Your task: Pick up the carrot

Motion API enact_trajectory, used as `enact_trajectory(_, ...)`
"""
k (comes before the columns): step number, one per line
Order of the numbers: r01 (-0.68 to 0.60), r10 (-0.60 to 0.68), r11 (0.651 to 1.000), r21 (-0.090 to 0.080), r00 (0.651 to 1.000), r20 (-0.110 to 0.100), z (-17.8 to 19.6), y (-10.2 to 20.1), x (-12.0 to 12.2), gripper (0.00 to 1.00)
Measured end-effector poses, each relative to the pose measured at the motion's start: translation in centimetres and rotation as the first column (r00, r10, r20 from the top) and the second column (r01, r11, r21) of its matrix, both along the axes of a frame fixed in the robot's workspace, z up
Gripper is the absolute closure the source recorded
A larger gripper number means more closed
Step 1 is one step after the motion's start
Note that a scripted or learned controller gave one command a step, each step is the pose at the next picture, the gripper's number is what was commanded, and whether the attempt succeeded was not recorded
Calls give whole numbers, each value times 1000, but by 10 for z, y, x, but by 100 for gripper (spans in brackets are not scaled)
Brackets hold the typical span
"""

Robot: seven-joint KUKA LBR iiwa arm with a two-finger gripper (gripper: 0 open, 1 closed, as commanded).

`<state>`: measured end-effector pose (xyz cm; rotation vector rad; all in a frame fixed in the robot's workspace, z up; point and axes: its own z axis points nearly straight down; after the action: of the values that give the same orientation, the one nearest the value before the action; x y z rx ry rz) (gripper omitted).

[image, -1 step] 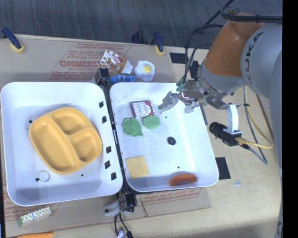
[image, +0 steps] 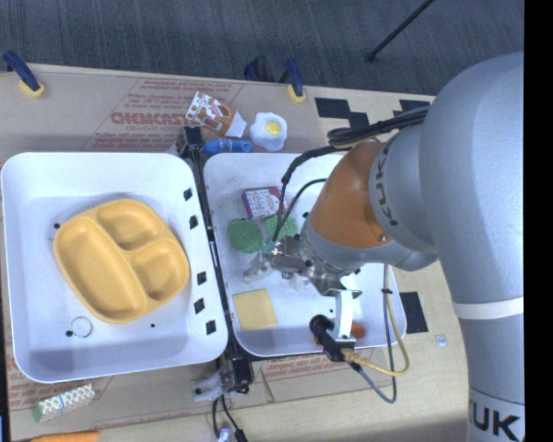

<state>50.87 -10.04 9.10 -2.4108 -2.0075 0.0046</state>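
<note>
Carrot (image: 348,326) is the goal, though it is the smallest thing here. The grey arm (image: 461,173) is the largest, and it leans over the right bin (image: 300,161), hiding much of the bin floor. The left bin (image: 18,247) holds only a yellow divided plate (image: 120,258) and needs no attention. In the right bin the tool (image: 281,263) sits low near a green piece (image: 246,237), above a yellow square slice (image: 255,309); I cannot tell whether it is open or closed. What I take for the carrot is a small orange piece by the bin's near edge, under the wrist and partly crossed by cables. A good grasp would probably mean lifting clear, moving over that piece, aligning across its narrow width and descending straight.
</note>
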Motion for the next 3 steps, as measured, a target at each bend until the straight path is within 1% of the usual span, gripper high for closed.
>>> enact_trajectory(1,-120,120,993,0,993,2,1,9,43,0)
enact_trajectory(2,188,-188,982,-2,982,2,103,-50,88,0)
enact_trajectory(3,244,-244,970,-1,970,1,0,-13,57,0)
